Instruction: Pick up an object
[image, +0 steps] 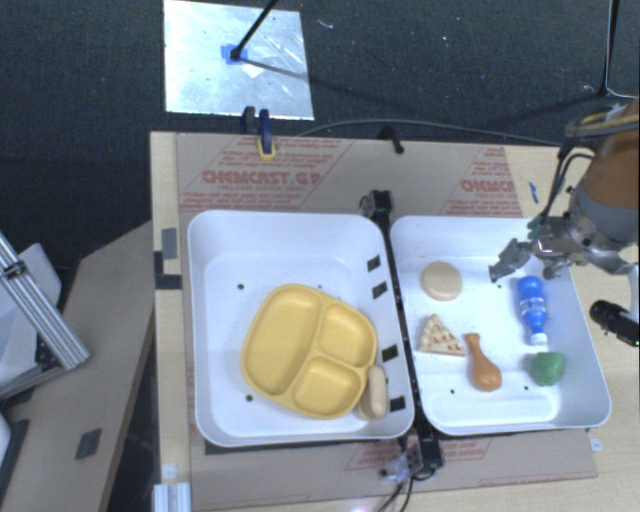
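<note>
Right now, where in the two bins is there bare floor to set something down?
Left bin: bare floor above and left of the yellow tray. Right bin: bare top strip above the cookie. Crowded around the pizza slice, drumstick, bottle, green toy.

"CHEMCAST" in red on the brown board (262, 178) under the bins

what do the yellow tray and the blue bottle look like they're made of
The yellow tray looks like moulded plastic with a smooth, matte finish: one even colour, rounded compartment walls. The blue bottle also seems plastic, slightly glossy, with a white cap and a pale label band; the view is too small to be sure.
</note>
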